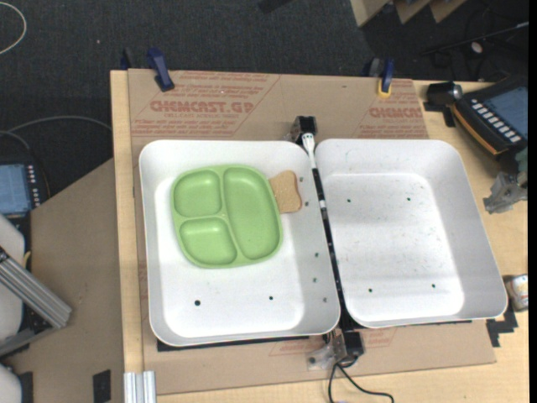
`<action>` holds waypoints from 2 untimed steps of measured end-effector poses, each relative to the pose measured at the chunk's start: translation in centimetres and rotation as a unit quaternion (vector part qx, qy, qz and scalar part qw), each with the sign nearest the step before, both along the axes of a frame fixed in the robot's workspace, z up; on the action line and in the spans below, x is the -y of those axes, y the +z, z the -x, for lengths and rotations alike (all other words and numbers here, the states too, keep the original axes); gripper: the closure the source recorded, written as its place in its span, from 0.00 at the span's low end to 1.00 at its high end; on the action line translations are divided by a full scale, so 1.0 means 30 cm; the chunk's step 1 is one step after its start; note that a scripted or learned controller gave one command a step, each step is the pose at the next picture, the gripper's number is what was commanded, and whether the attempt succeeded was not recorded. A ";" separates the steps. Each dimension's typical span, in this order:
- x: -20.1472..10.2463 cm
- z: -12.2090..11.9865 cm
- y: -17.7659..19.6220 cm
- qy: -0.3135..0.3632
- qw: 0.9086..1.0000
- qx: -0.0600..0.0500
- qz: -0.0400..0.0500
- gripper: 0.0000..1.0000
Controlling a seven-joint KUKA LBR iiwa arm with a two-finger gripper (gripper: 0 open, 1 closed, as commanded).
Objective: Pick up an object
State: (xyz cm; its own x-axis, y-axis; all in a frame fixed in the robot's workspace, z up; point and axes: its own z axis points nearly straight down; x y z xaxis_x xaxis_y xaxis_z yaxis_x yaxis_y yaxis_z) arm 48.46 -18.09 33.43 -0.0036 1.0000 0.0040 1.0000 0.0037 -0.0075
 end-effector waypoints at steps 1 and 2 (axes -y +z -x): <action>-0.005 -0.063 0.509 0.000 1.000 0.014 0.006 1.00; -0.097 0.024 0.127 -0.002 1.000 -0.002 0.000 1.00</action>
